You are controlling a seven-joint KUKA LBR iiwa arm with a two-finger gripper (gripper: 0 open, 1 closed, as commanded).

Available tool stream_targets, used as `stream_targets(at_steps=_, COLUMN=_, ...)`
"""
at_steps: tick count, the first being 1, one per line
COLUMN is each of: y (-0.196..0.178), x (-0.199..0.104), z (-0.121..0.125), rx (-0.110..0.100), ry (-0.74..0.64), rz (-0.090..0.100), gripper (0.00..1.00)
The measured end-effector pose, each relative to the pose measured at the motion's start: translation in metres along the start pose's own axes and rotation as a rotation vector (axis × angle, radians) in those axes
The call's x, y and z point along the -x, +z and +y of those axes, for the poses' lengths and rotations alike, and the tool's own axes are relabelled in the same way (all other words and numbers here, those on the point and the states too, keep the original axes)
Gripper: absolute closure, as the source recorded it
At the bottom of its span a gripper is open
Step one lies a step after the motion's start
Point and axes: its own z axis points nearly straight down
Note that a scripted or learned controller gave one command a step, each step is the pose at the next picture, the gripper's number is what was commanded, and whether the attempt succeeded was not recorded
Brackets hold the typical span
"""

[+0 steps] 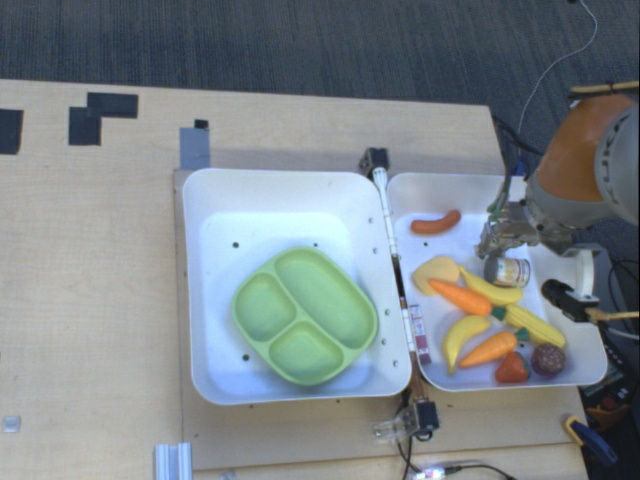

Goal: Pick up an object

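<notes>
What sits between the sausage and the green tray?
Camera view: bare white bin floor, then the divider rims where both bins meet, between the sausage and the green tray.

Left bin: green tray centred; right bin food-crowded, far edge open.

We take this for a robotics lab: a pale wooden worktop over grey carpet, two white bins clamped side by side, black marker patches stuck on the wood, loose cables, and plastic toy food as test objects
</notes>
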Motion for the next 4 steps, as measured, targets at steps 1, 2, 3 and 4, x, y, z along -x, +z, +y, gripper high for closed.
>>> stream_targets(at_steps=1, y=0.014, x=0.041, z=0.058, rx=-0.007, ry=-0.001, rz=0.0, gripper=1.0)
stream_targets(at_steps=2, y=0.013, x=0.043, z=0.065, rx=-0.005, ry=-0.002, rz=0.0, gripper=1.0)
stream_targets(at_steps=3, y=0.013, x=0.038, z=0.065, rx=-0.012, ry=-0.004, rz=0.012, gripper=0.0)
stream_targets(at_steps=4, y=0.012, x=0.0, z=0.009, rx=-0.009, ry=0.0, rz=0.002, gripper=0.0)
